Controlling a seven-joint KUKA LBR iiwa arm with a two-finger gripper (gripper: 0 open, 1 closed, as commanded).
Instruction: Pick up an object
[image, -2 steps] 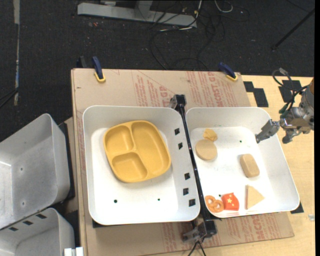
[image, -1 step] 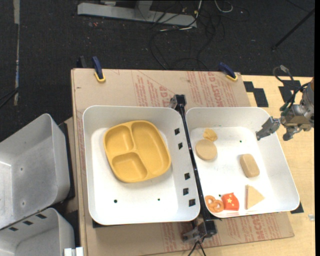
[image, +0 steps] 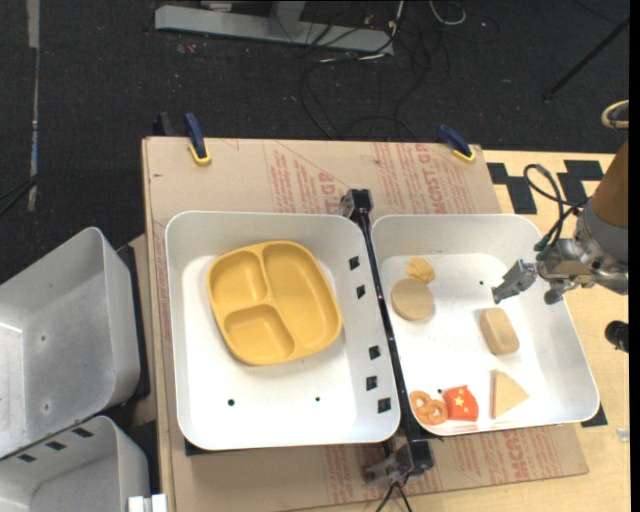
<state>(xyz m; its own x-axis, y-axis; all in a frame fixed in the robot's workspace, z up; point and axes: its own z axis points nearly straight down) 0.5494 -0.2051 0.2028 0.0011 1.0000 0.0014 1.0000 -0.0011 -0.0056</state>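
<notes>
The right bin (image: 455, 228) holds several toy foods. A tan oblong bread roll (image: 499, 331) lies right of centre and a round tan biscuit (image: 411, 299) lies near the left wall. There is a small yellow piece (image: 420, 268) above the biscuit. A pale cheese wedge (image: 507, 392), a red block (image: 460, 401) and an orange pretzel (image: 429, 406) line the front wall. My gripper (image: 531, 287) hangs over the bin's right side, just above and right of the bread roll. It is open, with nothing between its fingers.
The left bin (image: 190, 400) holds a yellow divided plate (image: 272, 302). A black divider (image: 380, 330) runs between the two bins. Grey tubs (image: 60, 330) stand off the bench at the left. Cables lie on the dark floor behind.
</notes>
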